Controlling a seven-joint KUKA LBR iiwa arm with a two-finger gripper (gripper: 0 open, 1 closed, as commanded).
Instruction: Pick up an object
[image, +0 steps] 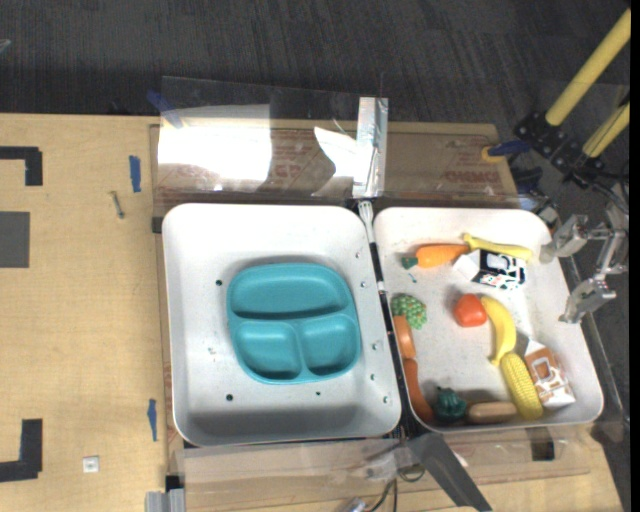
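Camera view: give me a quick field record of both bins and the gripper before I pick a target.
left bin: holds teal divided tray
right bin: toy food, loosely scattered
top: carrot
centre: orange-red piece, banana
bottom right: corn cob
gripper: at right bin's right rim, holding nothing visible

left bin (190, 300): tray (293, 320) | right bin (575, 350): carrot (440, 256), banana (500, 328), corn (520, 385)

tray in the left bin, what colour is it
Teal, a plain three-compartment tray; it shows best in the camera view, lying in the left bin.
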